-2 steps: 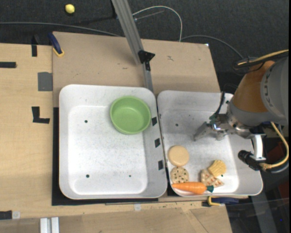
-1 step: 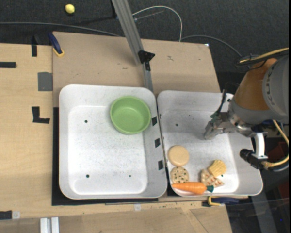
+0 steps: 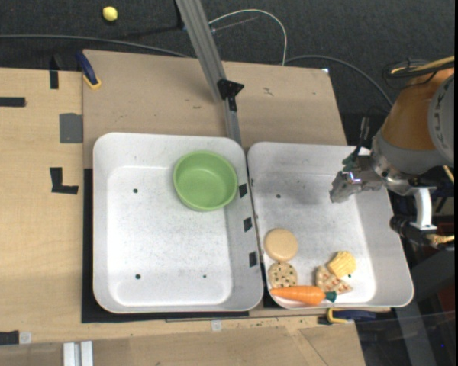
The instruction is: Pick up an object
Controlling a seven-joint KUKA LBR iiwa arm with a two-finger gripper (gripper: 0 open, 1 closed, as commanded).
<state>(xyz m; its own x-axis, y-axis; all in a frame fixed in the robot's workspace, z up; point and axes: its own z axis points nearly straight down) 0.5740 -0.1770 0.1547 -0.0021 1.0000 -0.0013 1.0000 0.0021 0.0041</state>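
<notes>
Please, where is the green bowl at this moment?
The green bowl sits in the left bin, in its far right corner, close to the wall shared with the right bin.

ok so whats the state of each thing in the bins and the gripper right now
green bowl: upright, open side up, in the left bin, nothing in it
round cookie: lying flat in the right bin
toy carrot: lying on its side against the near wall
yellow toy piece: resting near the carrot
gripper: over the right bin, holding nothing visible
</notes>
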